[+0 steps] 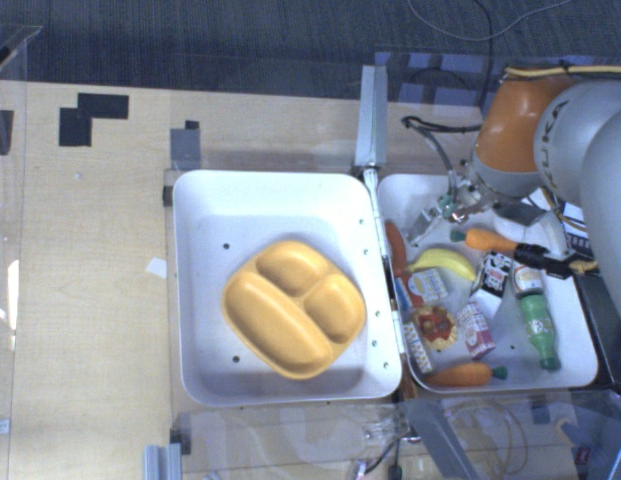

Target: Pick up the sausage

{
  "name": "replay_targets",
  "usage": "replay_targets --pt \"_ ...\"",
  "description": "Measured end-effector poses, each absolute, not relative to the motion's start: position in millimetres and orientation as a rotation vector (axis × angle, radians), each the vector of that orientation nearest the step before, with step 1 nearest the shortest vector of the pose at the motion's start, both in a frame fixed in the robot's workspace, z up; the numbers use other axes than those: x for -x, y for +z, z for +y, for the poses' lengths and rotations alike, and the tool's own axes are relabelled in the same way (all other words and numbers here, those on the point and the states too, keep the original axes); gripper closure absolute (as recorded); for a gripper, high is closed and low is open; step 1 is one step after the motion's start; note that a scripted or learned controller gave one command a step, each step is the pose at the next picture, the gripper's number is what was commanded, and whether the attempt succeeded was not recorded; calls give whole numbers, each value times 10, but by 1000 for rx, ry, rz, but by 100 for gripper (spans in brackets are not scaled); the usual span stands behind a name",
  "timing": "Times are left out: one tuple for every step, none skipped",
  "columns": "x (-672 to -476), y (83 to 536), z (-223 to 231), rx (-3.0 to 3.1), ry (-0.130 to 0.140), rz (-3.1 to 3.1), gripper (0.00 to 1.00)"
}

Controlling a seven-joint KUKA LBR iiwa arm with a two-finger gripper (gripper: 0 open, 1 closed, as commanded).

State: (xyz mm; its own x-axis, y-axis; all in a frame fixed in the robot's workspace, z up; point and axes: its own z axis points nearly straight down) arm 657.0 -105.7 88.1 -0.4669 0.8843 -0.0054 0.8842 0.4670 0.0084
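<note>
The sausage (394,251) is a slim red-brown link lying lengthwise against the left wall of the right bin (580,363). My gripper (447,208) hangs over the back of that bin, up and to the right of the sausage and apart from it. It sits just behind the banana (442,261). The grey arm with its orange band (510,133) reaches in from the right and hides the bin's far right corner.
The right bin also holds an orange carrot (490,240), a second carrot (460,374) at the front, a green bottle (538,330) and several small packets (435,323). A large yellow bun-shaped object (293,308) lies in the left bin (205,228).
</note>
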Motion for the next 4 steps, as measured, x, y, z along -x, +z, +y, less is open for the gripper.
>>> replay_targets --pt "-6638 881 -940 -1950 8 2454 0" --pt "-6404 880 -881 -2283 9 2149 0" --pt "-6222 880 -832 -2615 12 1732 0" --pt "-6187 1867 -758 -2207 7 2228 0"
